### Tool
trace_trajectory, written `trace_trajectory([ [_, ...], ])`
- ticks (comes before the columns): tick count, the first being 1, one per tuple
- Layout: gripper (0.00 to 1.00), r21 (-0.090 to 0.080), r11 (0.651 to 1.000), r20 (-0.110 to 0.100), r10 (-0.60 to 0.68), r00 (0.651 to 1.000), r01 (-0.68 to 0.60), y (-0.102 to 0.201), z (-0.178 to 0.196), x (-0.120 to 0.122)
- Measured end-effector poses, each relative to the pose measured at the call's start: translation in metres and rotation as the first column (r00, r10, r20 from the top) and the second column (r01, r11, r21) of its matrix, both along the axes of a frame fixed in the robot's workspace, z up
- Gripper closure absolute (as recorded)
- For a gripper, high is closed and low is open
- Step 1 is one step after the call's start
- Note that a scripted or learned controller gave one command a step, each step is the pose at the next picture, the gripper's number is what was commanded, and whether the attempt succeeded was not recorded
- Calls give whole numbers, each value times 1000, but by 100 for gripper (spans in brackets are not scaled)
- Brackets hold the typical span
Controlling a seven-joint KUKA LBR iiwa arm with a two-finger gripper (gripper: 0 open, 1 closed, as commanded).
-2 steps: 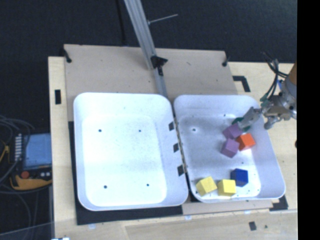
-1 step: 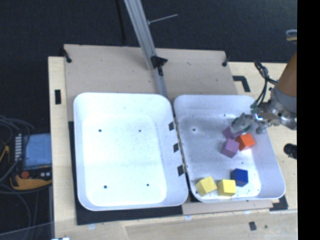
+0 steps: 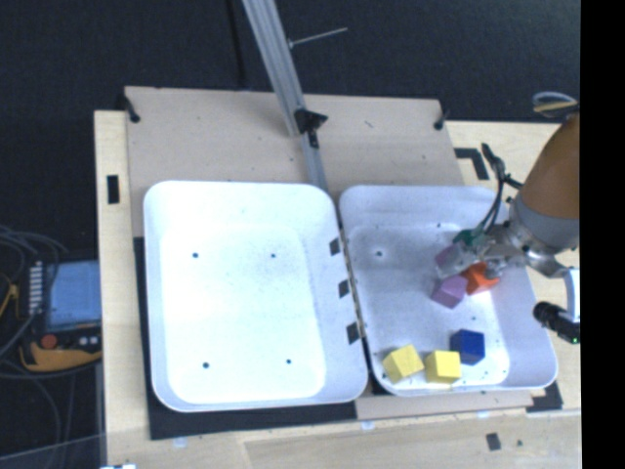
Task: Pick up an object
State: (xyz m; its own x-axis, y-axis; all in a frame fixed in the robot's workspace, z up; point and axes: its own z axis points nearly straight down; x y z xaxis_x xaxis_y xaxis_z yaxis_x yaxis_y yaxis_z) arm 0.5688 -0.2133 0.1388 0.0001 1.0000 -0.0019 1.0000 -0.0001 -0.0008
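In the right bin [image 3: 391, 218] my gripper [image 3: 465, 260] reaches in from the right and hangs low over two blocks. A purple block [image 3: 449, 290] lies just below and left of the fingertips. Right beside them lies an orange-red block [image 3: 480, 279], partly covered by the gripper. Whether either block sits between the fingers is hidden. Two yellow blocks [image 3: 402, 362] [image 3: 443, 365] lie side by side at the bin's front edge, with a blue block [image 3: 469, 345] just right of them.
The left bin [image 3: 176, 213] stands beside the right one. A slanted metal pole [image 3: 283, 66] rises from the back of the bench between the bins. A blue device with cables [image 3: 73, 296] sits off the bench's left edge.
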Motion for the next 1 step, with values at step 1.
trace_trajectory([
  [1,100,-1,1000,6,-5,1000,5,-2,14,1],
])
